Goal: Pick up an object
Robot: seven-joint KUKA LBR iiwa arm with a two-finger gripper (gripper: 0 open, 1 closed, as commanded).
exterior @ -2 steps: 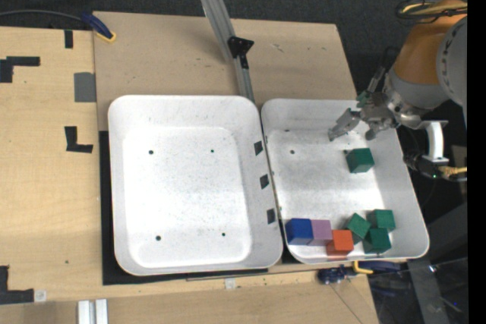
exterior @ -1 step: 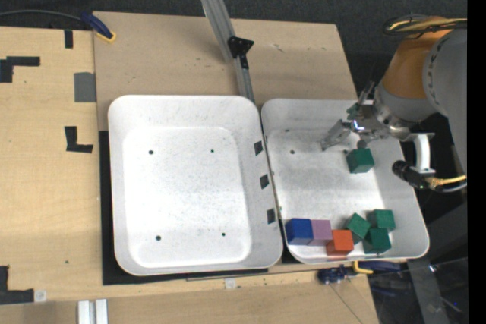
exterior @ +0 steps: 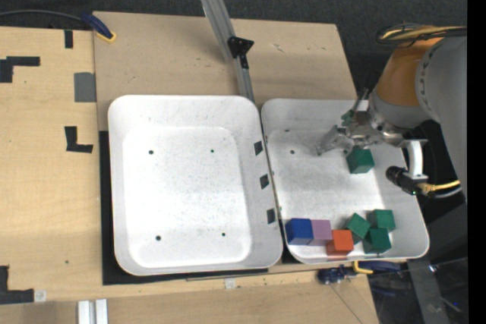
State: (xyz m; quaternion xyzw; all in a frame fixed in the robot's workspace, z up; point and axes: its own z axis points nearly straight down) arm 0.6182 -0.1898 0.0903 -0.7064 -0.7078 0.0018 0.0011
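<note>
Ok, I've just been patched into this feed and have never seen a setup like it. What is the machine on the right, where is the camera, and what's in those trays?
The camera is fixed above the bench and looks down at a slant. The grey machine with the orange band is a robot arm reaching in from the right. Its tool hangs over the right bin, with a green block just below it; I cannot tell whether the block is gripped. Along that bin's near edge lie a blue block, a purple block, an orange block and three more green blocks. The left bin sits beside it. A metal pole crosses above the bins.
</note>
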